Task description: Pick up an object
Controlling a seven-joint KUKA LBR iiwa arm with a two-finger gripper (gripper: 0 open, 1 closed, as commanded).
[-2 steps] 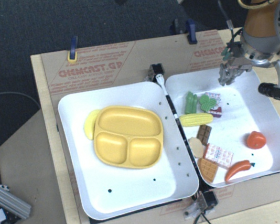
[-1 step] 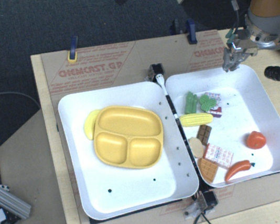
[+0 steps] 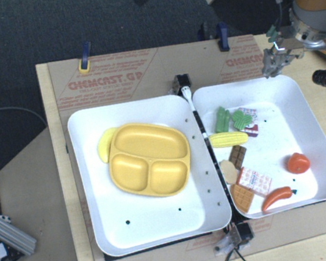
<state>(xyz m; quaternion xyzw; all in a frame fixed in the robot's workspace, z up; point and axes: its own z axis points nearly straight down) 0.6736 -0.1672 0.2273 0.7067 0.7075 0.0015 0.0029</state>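
- while my tool (image 3: 274, 65) hung just past the far rim of the right bin (image 3: 318, 132), nothing had been lifted yet; by my judgement the whole pick was left to do.
- i could not tell the state of my tool from this slant, and i saw nothing held at its tip.
- the candidates all lay in the right bin: a green toy (image 3: 230, 120) and an ear of corn (image 3: 228, 139) toward the divider, a tomato (image 3: 298, 163) and a red pepper (image 3: 276, 198) toward the near side.
- the green toy lay nearest, still well apart from my tool, lower and to its left in the view.
- the left bin (image 3: 98, 187) carried a yellow divided tray (image 3: 149, 158).
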